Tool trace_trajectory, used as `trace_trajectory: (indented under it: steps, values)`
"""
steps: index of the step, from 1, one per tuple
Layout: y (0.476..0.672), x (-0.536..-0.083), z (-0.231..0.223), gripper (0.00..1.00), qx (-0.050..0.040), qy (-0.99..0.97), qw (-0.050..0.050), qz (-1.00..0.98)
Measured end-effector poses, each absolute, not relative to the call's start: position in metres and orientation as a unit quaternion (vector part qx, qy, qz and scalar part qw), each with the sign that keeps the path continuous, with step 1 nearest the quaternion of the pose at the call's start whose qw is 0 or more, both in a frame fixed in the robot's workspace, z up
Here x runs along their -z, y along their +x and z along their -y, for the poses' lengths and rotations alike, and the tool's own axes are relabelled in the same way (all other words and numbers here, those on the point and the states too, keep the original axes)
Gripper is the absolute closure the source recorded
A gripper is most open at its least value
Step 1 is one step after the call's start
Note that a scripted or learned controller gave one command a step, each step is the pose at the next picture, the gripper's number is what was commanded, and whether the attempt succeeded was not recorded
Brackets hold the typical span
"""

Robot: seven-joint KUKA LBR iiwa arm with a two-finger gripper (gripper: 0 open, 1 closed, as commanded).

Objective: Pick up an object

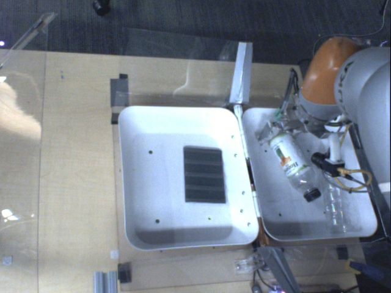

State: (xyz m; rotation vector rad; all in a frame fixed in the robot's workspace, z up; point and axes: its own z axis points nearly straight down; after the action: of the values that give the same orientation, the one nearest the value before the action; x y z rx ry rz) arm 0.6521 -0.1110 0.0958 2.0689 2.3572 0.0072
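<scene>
You see a clear bottle (294, 165) with a black cap, lying tilted in the right bin (275, 215); the claw (280, 122) seems above its base, grip unclear.

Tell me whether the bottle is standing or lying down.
Lying down: the clear plastic bottle with a dark cap rests on its side in the right white bin, cap toward the lower right.

Light: even, overhead, moderately bright.
Glare: pale patch at bench (67, 182) left edge.
Shadow: soft, along left bin (140, 163) near wall.
Focus: slightly soft, perhaps low resolution.
</scene>
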Motion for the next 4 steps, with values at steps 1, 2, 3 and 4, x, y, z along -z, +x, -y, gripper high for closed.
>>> trace_trajectory:
  steps: [1,2,3,4]
  values:
    - [0.598,-0.089,0.135,0.0,-0.003,0.639,0.005,-0.769]
    - [0.571,-0.09,0.119,0.0,-0.004,0.619,0.006,-0.786]
    - [0.539,-0.09,0.124,0.0,-0.0047,0.611,0.007,-0.792]
    - [0.542,-0.102,0.123,1.0,-0.0068,0.61,0.01,-0.792]
